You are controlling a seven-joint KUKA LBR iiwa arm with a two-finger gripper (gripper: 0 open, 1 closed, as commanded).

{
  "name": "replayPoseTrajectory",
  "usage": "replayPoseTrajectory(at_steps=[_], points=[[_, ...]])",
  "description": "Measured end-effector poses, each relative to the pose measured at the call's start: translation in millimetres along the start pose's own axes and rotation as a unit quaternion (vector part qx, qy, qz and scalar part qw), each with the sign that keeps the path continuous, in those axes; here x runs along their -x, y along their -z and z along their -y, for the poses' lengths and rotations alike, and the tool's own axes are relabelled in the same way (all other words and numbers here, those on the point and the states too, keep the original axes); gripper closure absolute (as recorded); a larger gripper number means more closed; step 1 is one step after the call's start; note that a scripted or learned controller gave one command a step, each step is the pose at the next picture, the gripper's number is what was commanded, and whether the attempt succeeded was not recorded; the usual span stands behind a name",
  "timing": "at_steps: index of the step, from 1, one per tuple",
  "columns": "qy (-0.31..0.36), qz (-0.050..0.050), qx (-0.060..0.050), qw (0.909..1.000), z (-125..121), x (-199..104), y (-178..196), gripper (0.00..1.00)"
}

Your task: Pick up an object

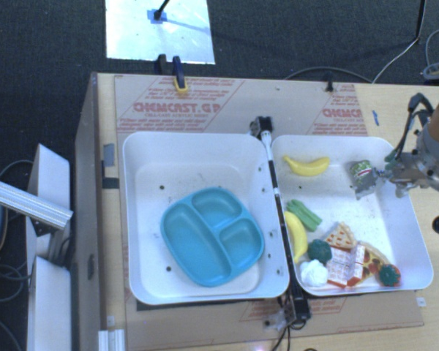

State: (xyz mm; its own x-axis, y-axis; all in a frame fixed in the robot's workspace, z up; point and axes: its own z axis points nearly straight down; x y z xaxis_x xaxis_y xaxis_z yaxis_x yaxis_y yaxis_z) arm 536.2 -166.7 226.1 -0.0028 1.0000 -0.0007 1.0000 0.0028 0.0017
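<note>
My gripper reaches in from the right over the upper right part of the right bin. It is shut on a small green-and-white can, which sits between its grey fingers. Loose in the same bin lie a yellow banana at the back, green beans, a second banana, a dark green broccoli, a white lump, a pizza slice, a red-and-white carton and a red-and-green fruit.
The left bin holds a blue divided plate. A raised rim separates the two bins. The grey arm and its cables stand at the right edge. The bench's brown board runs behind the bins.
</note>
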Motion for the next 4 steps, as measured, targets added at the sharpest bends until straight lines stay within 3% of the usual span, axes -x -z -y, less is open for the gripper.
replayPoseTrajectory(at_steps=[1, 2, 3, 4], points=[[-0.001, 0.0, 0.003, 1.0, 36.8, -69.1, -128.4, 0.0], [-0.002, 0.0, 0.0, 1.0, 49.8, -0.6, -121.6, 0.0], [0.001, 0.0, 0.0, 1.0, -45.1, -39.5, -141.7, 0.0], [0.001, 0.0, 0.0, 1.0, -118.8, -59.8, -141.3, 0.0]])
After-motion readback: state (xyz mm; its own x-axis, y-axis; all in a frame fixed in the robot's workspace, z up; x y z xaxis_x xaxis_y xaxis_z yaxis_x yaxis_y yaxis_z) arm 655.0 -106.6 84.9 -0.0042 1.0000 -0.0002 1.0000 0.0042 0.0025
